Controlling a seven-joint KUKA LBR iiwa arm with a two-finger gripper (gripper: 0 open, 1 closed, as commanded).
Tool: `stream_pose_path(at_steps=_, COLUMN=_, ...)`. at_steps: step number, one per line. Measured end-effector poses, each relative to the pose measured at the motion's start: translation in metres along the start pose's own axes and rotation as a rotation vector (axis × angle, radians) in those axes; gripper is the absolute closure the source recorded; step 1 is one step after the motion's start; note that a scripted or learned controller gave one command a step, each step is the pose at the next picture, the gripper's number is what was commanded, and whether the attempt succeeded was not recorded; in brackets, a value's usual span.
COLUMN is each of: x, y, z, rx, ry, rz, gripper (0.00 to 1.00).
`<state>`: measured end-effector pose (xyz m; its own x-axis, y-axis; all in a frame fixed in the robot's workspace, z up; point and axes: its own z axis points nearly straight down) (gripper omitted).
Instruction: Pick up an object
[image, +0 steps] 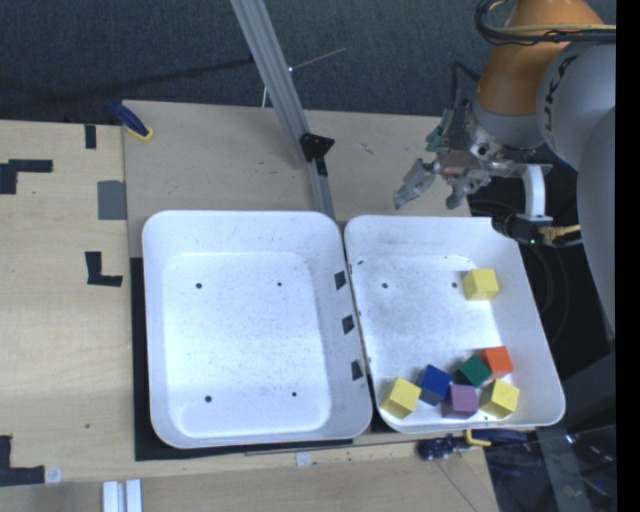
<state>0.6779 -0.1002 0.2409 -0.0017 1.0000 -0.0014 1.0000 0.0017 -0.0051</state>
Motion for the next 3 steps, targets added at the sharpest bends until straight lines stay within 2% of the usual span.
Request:
stream_pose_path(at_steps=2, x=0.002, y=0.000, z=0.091, rx=0.001, ry=0.000, rz=0.000, gripper=0.00)
stream_pose_path(at_steps=3, x=0.003, y=0.001, z=0.078, rx=-0.003, ry=0.001, rz=-0.002, gripper=1.00)
